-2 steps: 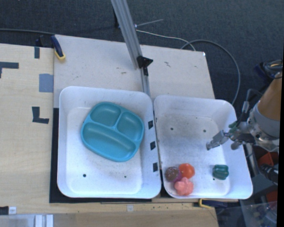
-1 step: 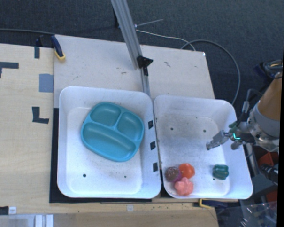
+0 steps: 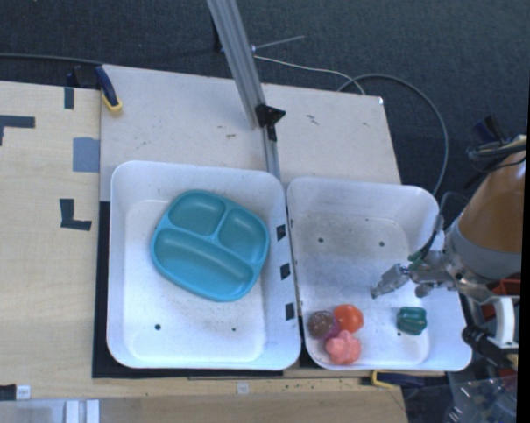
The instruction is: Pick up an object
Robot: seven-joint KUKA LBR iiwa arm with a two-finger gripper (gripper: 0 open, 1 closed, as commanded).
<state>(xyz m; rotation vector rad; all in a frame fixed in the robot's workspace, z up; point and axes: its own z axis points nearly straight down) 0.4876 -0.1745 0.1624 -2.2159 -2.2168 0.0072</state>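
Tabletop [image 3: 190, 128] of pale wood carries two shallow white bins side by side, and you are looking down on both at a slant. In the left white bin [image 3: 128, 332] you have a light blue plastic divided plate [image 3: 211, 244] with three compartments, lying flat and a little above the middle of the bin.

In the right white bin [image 3: 361, 210] your pickable things sit along the near edge. A small orange-red round object [image 3: 349, 318] touches a dull brownish-purple round object [image 3: 321, 323] on its left, and a pink lumpy object [image 3: 343, 346] lies just below and against both. A small dark green object [image 3: 411, 320] rests apart from that cluster, nearer the right wall of the bin.

Your grey arm with the orange band [image 3: 497, 212] reaches in from the right. The pincer [image 3: 393, 282] hangs over the right part of the right bin, above and between the orange-red object and the green one, touching neither as far as you can see. Its fingers appear spread, with nothing between them.

A grey metal rail [image 3: 241, 56] slants down from the top toward the gap between the bins.
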